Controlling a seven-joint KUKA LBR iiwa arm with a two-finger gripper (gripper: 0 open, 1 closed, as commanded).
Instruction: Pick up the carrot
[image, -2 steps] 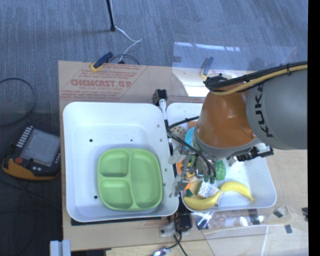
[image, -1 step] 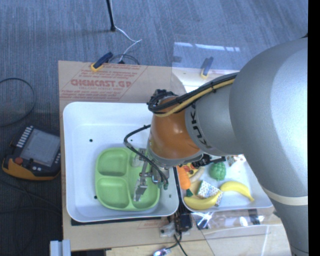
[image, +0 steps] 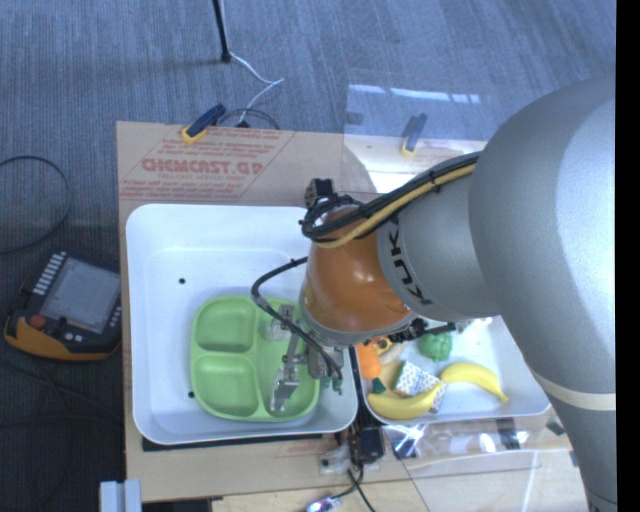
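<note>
Blue-grey carpet surrounds the bench, where two white bins sit side by side, the left bin (image: 150, 300) and the right bin (image: 520, 395). A green divided tray (image: 225, 355) is seen lying in the left bin toward its near edge. The gripper (image: 290, 385) is poised over the tray's right-hand side, close to the wall shared by the bins; whether it is spread or closed cannot be told. The carrot (image: 372, 358) is spotted in the right bin's near-left corner, just past that shared wall, half hidden under the arm's orange band (image: 350, 285). A banana (image: 440, 390), a second banana (image: 400, 405) and a green vegetable (image: 436, 346) are crowded beside it. Trouble is likely: the gripper is placed over the wrong bin, and the carrot is wedged against wall and fruit, so a neighbour could be snagged instead.
</note>
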